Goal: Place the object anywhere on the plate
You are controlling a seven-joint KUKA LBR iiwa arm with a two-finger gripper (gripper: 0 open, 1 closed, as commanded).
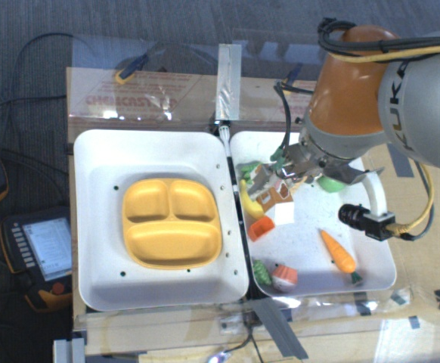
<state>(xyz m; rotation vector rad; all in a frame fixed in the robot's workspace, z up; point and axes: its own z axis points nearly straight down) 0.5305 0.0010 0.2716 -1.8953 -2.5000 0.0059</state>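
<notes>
A yellow plate [173, 221] with three compartments lies in the left white bin [99, 157]. My gripper [275, 180] hangs low over the upper left part of the right bin [379, 274], above a cluster of toy foods. Right under it are a brown piece [270, 197] and a small white block [284, 214]. The arm's orange band [352, 74] and wrist hide the back of that bin. Nothing rests on the plate.
In the right bin lie a carrot [338, 251], an orange chunk [259, 228], a yellow banana-like piece [247, 203], green items [245, 172] [330, 181], and a red and white toy [283, 276] near the front. A black cable plug [358, 216] hangs beside the arm.
</notes>
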